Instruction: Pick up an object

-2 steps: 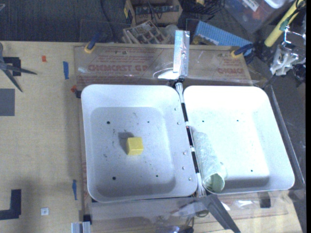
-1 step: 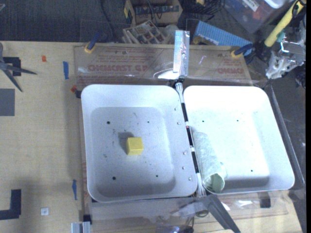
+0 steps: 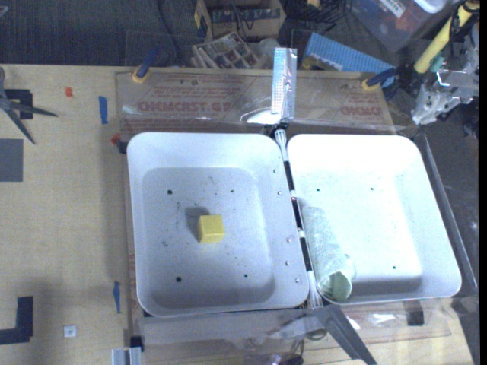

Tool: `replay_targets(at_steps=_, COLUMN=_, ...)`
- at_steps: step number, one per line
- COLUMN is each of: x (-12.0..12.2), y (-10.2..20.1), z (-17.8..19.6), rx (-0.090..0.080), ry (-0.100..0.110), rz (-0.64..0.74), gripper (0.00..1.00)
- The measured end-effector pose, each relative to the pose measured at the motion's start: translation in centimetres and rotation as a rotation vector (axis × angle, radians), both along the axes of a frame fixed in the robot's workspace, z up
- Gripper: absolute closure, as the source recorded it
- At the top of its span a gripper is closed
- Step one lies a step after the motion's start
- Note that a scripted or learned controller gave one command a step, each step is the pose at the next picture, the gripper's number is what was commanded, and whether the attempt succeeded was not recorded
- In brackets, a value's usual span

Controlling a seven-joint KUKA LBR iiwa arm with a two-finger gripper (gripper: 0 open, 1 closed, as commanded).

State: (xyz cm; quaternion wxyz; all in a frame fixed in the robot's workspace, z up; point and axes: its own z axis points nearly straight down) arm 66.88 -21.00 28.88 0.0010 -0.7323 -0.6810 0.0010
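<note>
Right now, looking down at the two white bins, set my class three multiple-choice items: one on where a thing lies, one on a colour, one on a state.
1. Where does the yellow block lie?
A. In the left bin
B. In the right bin
C. On the bench

2. What colour is the end of the rolled cylinder?
A. Red
B. Pale green
C. Black

3. How does the rolled cylinder lie?
A. Standing upright
B. On its side along the right bin's left wall
C. Hanging over the far rim

Answers: 1 A, the yellow block sits on the floor of the left bin. 2 B, the rolled cylinder shows a pale green near end. 3 B, it lies lengthwise in the right bin beside the divide.
</note>
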Motion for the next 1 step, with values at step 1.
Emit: replay_targets(at_steps=1, x=-2.82, y=-0.73, z=0.87, rx=0.0, ry=0.0, rz=0.026, gripper=1.0)
